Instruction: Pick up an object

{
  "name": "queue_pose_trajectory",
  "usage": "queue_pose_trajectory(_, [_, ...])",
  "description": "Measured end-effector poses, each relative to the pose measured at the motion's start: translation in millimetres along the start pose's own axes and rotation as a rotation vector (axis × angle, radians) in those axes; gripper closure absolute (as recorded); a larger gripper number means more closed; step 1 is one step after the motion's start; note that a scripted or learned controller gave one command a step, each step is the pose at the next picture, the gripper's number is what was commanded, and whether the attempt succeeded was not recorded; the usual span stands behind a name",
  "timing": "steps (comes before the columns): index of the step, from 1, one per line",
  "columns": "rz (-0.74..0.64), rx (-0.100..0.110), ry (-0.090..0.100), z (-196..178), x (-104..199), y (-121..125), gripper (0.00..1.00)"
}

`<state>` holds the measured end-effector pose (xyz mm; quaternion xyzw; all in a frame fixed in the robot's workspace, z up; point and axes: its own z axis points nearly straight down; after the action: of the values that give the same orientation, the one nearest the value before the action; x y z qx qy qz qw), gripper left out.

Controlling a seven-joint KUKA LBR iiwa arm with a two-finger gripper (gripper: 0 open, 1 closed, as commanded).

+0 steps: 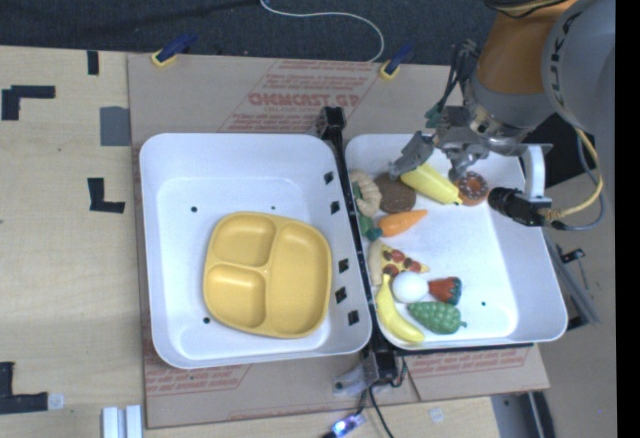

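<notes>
My gripper (436,162) hangs over the back of the right bin (500,256), its fingers spread to either side of a yellow banana-like toy (432,184) that lies just below them. Beside that toy sit a brown round piece (396,197), a dark red round piece (473,188) and an orange carrot (403,222). Nearer the front lie a white egg (408,287), a strawberry (445,289), green grapes (436,317), a second banana (393,311) and a pizza slice (393,260). Nothing is lifted off the bin floor.
The left bin (180,186) holds a yellow divided plate (268,273). A black clip (331,120) stands at the back where the bins meet. A cable (300,11) runs across the dark surface behind the cardboard sheet.
</notes>
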<state>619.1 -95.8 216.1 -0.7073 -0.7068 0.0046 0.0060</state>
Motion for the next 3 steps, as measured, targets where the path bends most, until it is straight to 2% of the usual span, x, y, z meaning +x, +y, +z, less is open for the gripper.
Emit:
queue_pose_trajectory(1, [-0.003,-0.014,-0.002,-8,0,3,0.00])
queue_pose_trajectory(3, [-0.002,-0.009,-0.003,118,0,-3,0.00])
